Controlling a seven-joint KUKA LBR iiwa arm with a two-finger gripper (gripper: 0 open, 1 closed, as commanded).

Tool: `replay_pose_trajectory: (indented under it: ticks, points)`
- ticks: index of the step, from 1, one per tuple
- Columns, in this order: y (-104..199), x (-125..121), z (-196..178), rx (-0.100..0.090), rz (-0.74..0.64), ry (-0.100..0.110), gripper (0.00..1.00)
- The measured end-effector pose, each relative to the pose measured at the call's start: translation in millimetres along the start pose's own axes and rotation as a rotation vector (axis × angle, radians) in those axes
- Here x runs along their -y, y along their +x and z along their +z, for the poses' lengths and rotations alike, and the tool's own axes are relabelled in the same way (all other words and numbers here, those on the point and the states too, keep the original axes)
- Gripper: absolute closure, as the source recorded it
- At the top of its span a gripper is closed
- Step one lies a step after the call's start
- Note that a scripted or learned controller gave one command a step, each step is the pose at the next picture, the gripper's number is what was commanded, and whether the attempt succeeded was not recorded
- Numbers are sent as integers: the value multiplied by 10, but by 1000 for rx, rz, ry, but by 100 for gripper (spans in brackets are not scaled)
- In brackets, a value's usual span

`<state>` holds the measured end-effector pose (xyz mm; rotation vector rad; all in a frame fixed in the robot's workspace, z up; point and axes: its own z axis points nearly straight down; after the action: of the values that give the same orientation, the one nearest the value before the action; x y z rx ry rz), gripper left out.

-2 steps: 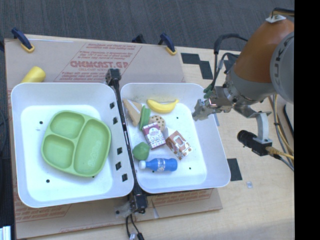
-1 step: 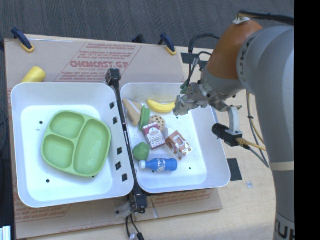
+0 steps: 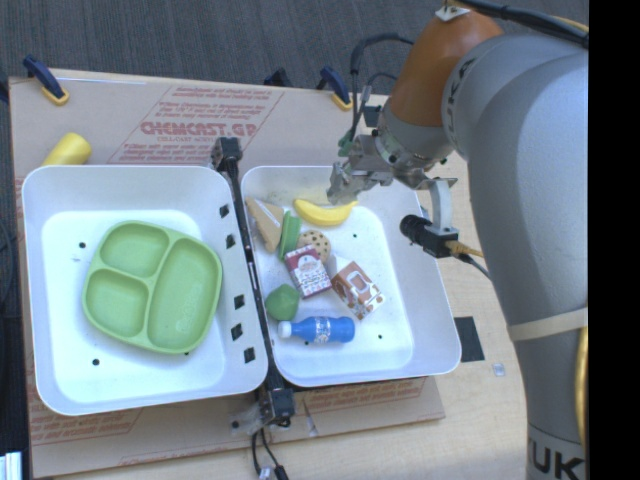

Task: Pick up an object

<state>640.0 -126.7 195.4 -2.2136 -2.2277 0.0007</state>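
Observation:
The right bin [image 3: 425, 313] holds several small items: a yellow banana [image 3: 323, 212] at the back, a tan wedge [image 3: 264, 222], a green pod [image 3: 289, 234], a cookie [image 3: 316, 240], a red carton [image 3: 308, 271], a brown-and-white box [image 3: 357, 288], a green lime-like lump [image 3: 282, 301] and a blue bottle [image 3: 318, 330] lying on its side. My gripper [image 3: 345, 185] hangs over the back of this bin, just above and right of the banana. Its fingertips are too small and dark to read.
The left bin [image 3: 50, 268] carries a green divided plate [image 3: 152, 286]. A yellow object [image 3: 68, 149] lies on the cardboard behind the left bin. Blue clamps [image 3: 45, 78] hold the board's back edge. My bulky grey arm [image 3: 520, 168] covers the bench's right side.

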Motion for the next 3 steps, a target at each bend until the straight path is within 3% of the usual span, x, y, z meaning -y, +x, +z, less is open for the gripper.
replay_pose_trajectory:
  ticks: [1, 2, 3]
  points:
    - [4, -5, -106, 1, -7, 0, 100]
    - [88, 513, -280, 0, 2, 2, 100]
    - [375, 8, 21, 0, 0, 1, 100]
